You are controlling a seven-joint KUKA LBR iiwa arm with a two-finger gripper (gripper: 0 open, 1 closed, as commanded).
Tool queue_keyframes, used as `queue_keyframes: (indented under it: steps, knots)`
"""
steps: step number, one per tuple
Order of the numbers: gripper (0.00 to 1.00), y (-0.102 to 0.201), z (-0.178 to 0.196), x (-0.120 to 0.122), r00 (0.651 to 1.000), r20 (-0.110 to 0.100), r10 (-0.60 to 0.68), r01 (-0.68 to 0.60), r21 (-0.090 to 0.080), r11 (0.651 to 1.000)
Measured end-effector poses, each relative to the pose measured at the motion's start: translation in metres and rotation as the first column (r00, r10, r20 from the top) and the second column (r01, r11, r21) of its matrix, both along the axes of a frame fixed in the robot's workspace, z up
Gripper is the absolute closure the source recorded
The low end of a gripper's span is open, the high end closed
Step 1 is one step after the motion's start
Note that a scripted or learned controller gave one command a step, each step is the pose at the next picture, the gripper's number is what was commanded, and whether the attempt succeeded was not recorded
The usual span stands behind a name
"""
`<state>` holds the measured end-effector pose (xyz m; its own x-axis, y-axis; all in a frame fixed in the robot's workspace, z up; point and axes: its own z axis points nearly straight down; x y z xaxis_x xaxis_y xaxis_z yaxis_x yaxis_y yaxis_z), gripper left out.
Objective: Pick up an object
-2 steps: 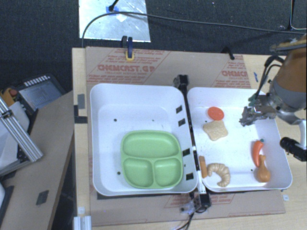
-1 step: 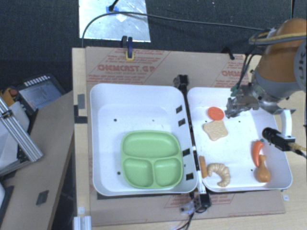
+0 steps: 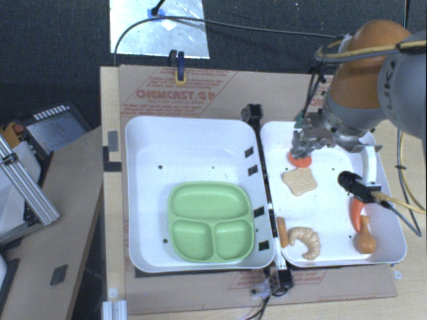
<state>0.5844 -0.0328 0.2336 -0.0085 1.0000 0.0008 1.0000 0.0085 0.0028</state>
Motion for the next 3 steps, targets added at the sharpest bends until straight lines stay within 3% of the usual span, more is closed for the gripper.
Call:
queue_keyframes:
  steps: [2,3]
  knots:
    - [1.00,0.090,-0.009,0.041,1.000,0.001,0.000,0.000,0.000,1.000]
    - [1.00,0.139,0.001,0.049,1.000,0.001,0.001,-0.001,0.002,1.000]
